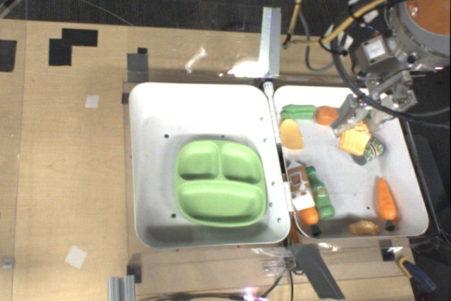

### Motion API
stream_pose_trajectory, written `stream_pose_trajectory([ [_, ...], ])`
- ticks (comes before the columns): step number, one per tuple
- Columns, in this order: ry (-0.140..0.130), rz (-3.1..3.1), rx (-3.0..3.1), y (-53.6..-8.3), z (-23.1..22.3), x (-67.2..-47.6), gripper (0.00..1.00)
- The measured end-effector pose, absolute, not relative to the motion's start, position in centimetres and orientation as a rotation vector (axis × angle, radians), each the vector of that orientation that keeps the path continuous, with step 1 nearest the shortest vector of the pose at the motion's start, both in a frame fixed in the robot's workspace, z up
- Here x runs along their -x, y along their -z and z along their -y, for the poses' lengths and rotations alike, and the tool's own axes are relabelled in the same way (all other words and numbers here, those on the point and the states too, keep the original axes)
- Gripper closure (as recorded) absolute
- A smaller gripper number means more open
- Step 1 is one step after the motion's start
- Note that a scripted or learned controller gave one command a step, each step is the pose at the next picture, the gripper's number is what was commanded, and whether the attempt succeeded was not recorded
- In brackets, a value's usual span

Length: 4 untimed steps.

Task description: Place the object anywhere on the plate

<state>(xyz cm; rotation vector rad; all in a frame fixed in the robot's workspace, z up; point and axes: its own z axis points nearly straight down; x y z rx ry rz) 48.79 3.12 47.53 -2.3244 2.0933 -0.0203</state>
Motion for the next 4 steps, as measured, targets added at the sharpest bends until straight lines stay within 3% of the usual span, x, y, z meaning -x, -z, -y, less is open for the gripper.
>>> stream_pose_trajectory([
  [1,0.015,-2.092,2.321,-48.4,-3.2,-49.0,1.0],
  [2,0.003,-1.022,2.965,-36.9,-6.9,-49.1,1.0],
  [3,0.004,-0.696,3.061,-34.4,-1.5,-50.2,1.0],
  [4,0.0,-0.738,3.05,-28.7,-0.4,-50.2,1.0],
])
